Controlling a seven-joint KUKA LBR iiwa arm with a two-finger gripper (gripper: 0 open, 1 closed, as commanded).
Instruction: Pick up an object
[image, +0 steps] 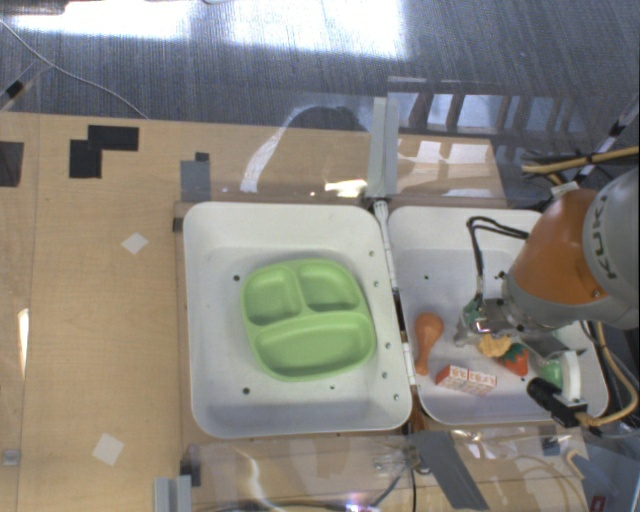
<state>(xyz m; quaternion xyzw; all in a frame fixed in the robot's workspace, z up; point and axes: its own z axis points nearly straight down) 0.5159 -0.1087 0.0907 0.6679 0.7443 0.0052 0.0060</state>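
Note:
The right bin (440, 250) holds several small objects. A tan drumstick-shaped piece (427, 337) lies near its left wall. A red-and-white carton (466, 378) rests at the front. A yellow piece (494, 347), a red piece (515, 364) and a green-and-white item (558, 372) cluster at the front right. My gripper (477, 322) hangs low over the bin, just above and left of the yellow piece, under the orange wrist band (560, 255). The wrist hides what lies directly beneath it.
The left bin (215, 300) carries a green divided plate (308, 318) in its middle. A metal divider post (380, 150) stands behind the seam between the bins. Black cables (490, 228) loop beside the wrist over the right bin.

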